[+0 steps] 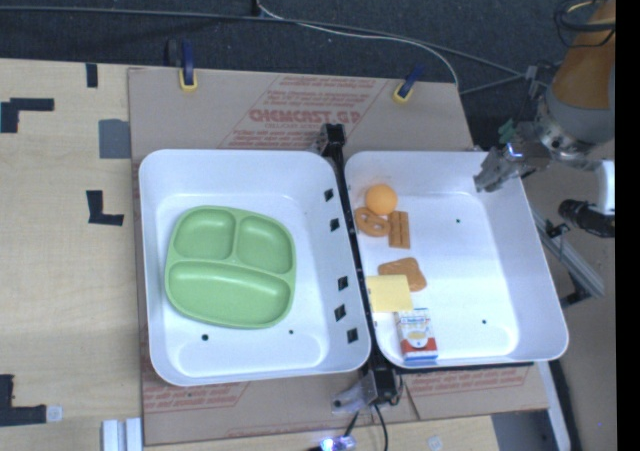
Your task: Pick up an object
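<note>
The right bin [500, 269] holds several small food items along its left side: an orange ball [380, 199], a tan ring [372, 223] next to a brown wafer [399, 230], a toast-coloured piece [403, 272], a yellow cheese slice [389, 293] and a small red and white carton [417, 334]. My gripper [494, 171] hangs over the far right corner of that bin, well away from the items, with nothing seen between its fingers.
The left bin [240, 359] holds a green divided plate [231, 266]. A black divider strip [345, 249] runs between the bins. Yellow clamps [188, 77] pin the cardboard sheet at the back. Cables cross the dark surface behind.
</note>
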Controlling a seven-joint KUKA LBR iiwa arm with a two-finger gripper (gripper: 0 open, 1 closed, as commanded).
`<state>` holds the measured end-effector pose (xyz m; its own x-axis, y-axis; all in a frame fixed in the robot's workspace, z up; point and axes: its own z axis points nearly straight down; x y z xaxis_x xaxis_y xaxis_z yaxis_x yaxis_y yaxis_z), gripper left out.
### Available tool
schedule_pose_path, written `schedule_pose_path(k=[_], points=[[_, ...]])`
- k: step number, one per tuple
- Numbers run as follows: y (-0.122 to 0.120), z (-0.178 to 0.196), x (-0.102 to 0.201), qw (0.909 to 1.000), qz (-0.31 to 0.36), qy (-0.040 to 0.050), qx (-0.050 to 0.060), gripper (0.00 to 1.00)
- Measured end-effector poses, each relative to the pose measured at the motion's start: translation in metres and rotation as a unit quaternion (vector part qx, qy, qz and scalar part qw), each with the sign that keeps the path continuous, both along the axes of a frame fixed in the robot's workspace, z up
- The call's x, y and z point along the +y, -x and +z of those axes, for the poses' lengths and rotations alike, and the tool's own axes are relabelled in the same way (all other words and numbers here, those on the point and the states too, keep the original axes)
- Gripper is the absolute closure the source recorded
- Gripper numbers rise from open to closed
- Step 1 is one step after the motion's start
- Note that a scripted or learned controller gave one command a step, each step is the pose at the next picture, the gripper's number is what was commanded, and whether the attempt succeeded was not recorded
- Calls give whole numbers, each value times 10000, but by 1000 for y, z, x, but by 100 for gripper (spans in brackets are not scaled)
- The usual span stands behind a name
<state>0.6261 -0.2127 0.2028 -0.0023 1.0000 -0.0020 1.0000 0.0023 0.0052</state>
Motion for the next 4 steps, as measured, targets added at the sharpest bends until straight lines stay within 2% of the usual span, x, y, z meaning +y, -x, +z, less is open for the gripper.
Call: schedule_pose_path(k=[1, 2, 4], points=[[-1, 7, 1, 10000, -2, -10, 25, 100], [10, 17, 60, 10000, 22, -20, 28, 100], [27, -1, 169, 10000, 18, -16, 43, 100]])
